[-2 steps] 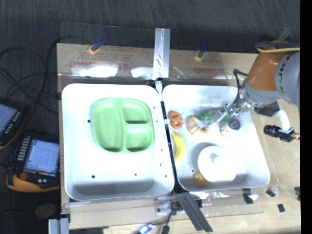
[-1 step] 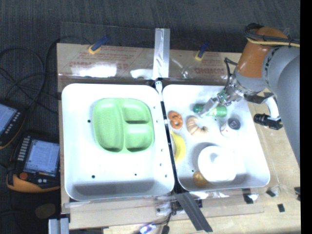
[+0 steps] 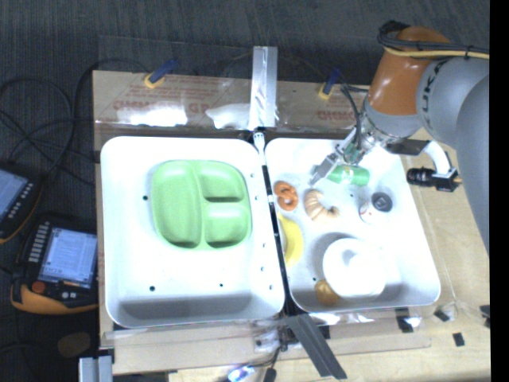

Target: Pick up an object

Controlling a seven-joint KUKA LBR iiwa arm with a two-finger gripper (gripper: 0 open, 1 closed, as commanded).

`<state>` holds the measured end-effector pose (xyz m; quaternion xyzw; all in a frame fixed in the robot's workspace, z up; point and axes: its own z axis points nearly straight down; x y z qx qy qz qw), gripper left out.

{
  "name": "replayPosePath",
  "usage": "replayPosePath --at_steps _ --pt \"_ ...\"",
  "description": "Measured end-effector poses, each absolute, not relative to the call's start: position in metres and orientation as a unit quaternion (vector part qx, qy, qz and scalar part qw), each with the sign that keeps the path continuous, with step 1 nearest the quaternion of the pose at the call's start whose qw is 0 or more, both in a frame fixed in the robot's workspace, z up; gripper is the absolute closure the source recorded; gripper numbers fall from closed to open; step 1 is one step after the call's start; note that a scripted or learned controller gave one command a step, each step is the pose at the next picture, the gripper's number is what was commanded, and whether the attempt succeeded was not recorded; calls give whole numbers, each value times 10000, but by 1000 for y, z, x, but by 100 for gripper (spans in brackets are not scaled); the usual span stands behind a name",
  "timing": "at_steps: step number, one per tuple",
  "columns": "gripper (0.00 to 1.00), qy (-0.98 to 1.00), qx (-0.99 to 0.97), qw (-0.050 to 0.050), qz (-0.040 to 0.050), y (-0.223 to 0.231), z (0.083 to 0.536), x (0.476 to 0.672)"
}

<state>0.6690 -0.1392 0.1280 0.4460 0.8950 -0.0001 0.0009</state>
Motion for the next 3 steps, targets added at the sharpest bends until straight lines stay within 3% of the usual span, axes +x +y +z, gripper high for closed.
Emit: replayPosePath --at_steps 1,2,3 --pt "0 9399 3416 9 -2 -135 123 632" --pt "0 9449 3274 76 6 -126 91 575" --pt "0 9270 3750 5 10 -144 153 557"
